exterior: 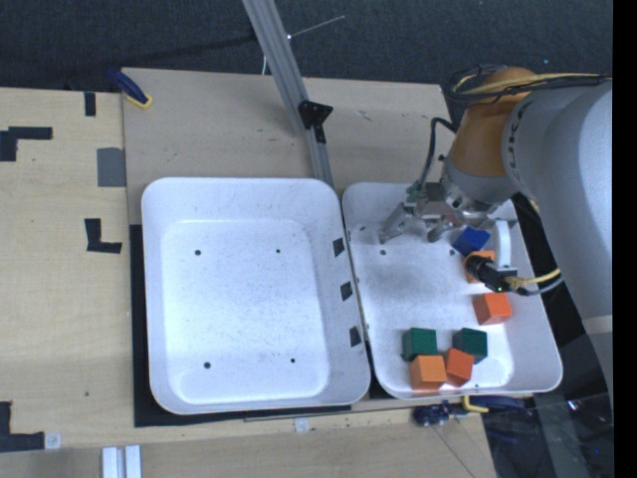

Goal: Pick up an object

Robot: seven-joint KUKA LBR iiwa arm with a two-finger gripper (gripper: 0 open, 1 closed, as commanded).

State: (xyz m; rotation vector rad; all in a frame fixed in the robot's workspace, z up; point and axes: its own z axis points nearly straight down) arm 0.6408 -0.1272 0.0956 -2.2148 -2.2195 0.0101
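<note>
Looking first for something to pick up, we found the blocks all in the right bin (370,267). A blue block (471,239) lay closest to the gripper (418,217), just beside it on the side toward the arm and partly hidden under the wrist. An orange block (492,308) sat a little farther from the gripper, toward the bin's near edge, beside a small orange fitting (482,267) on the cable. Well apart from the gripper, in the bin's near corner, four blocks were clustered: two green ones (419,342) (470,343) and two orange ones (429,370) (460,364), touching or nearly so.

We judged that the coming move turned on the blue block, since it lay nearest, though the gripper pointed away from it, toward the left bin (244,287), so the arm would have to draw back or turn to reach it. Its long axis we could not tell, so much of it being covered.

The gripper hung low over the bare far part of the right bin. We saw nothing between its fingers, and whether they stood spread or closed we could not tell from this slant.

The left bin showed a white floor with a few dark specks.
</note>
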